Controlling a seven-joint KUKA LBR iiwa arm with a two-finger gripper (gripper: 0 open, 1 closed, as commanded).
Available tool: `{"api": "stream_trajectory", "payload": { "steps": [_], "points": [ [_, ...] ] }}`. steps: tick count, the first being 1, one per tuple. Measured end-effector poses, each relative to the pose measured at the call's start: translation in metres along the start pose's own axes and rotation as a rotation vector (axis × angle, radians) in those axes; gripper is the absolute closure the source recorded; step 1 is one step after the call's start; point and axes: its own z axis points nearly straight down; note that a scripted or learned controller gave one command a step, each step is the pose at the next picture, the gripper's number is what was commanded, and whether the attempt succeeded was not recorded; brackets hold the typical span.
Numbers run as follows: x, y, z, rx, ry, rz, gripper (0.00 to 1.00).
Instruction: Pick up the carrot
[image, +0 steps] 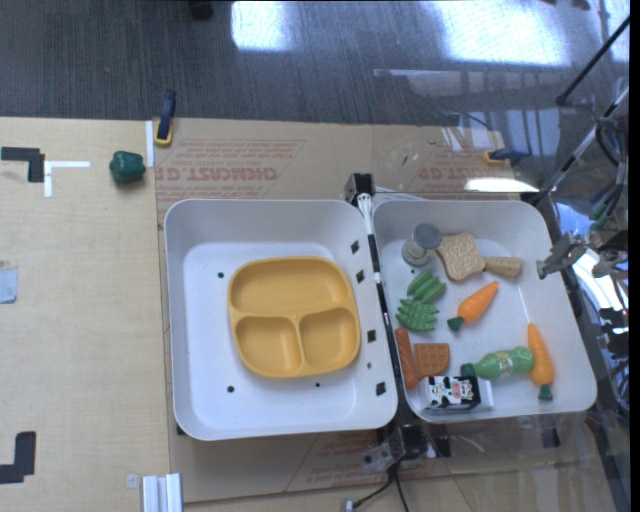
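Jaws (556, 262) hover at the right bin's (470, 212) right rim; whether they're parted, I cannot tell, and nothing shows between them. The carrot (477, 302) lies mid-bin, a second carrot (539, 357) nearer the rim. Approach stage, I'd say: next, swing over one and descend.

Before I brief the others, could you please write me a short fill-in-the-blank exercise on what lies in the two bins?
1. The yellow divided plate lies in the ____ bin of the camera view.
2. The number of orange carrots in the right bin is ____.
3. The green bottle lies touching the carrot near the bin's ____ wall.
4. The other carrot lies just right of the ____ pea pods.

Missing words: left; two; right; green
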Motion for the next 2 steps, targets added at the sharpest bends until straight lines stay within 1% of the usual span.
{"api": "stream_trajectory", "payload": {
  "steps": [1,2],
  "points": [
    [-0.007,0.018,0.174,-0.004,0.004,-0.154,0.00],
    [-0.010,-0.015,0.183,-0.006,0.005,-0.325,0.00]
  ]
}}
